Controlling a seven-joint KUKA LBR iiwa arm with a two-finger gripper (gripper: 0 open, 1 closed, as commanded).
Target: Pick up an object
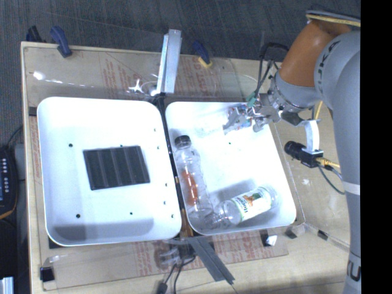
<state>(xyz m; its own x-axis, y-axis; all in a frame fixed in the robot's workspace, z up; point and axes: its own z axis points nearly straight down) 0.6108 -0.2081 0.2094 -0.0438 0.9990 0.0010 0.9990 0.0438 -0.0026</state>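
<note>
Two clear plastic bottles lie in the right bin (278, 158). One bottle with a dark cap (188, 175) lies along the bin's left wall, its cap toward the back. The other, with a green and white label (248, 204), lies tilted near the front right corner. My gripper (243, 117) hangs over the back of the right bin, well apart from both bottles. Nothing shows between its fingers.
The left bin (61, 127) holds a flat dark ribbed rectangle (116, 166). A metal divider post (169, 60) stands at the back between the bins. Blue clamps (60, 40) sit on the bench's back edge. Cables and a black connector (301, 152) hang beside the right bin.
</note>
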